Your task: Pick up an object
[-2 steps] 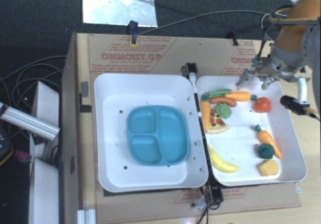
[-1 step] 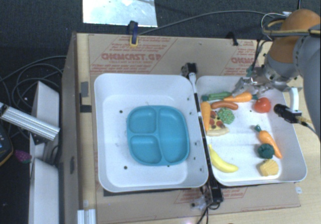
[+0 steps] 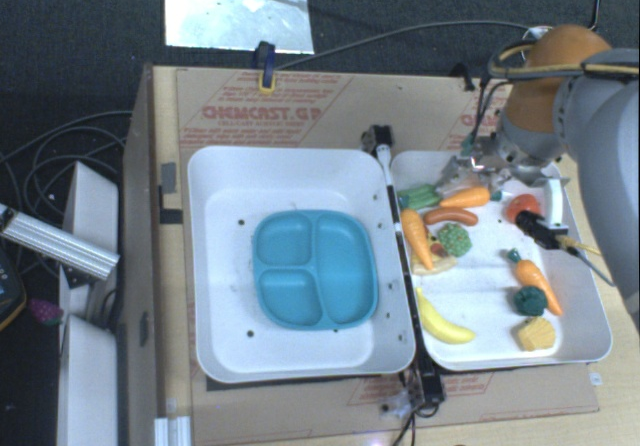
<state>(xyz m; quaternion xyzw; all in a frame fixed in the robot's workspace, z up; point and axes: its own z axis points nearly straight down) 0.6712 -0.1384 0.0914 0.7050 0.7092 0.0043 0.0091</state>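
The gripper hangs over the far edge of the right bin, a tangle of metal and cable under the grey wrist. At this slant I cannot tell whether it is open or closed, and nothing can be made out in its grasp. Just below it lies the nearest candidate, an orange carrot lying crosswise, touching a green vegetable at its left end, with a red sausage tight along its near side. Further out sit a second carrot along the dividing wall, a broccoli floret, a red tomato, a third carrot beside a dark green piece, a yellow block and a banana. The left bin holds a blue divided plate. The step in hand looks like the descent onto a target. To do it well, I judge the grip should close across the crosswise carrot's narrow width and not along its length, and come down on its free right half, away from the green vegetable and sausage, so that a neighbour is not pinched or shoved. The bin's far wall is close, so a straight vertical drop seems safest. If the cluster proves too crowded, the banana, lying well apart from the rest, would be the easier pick.
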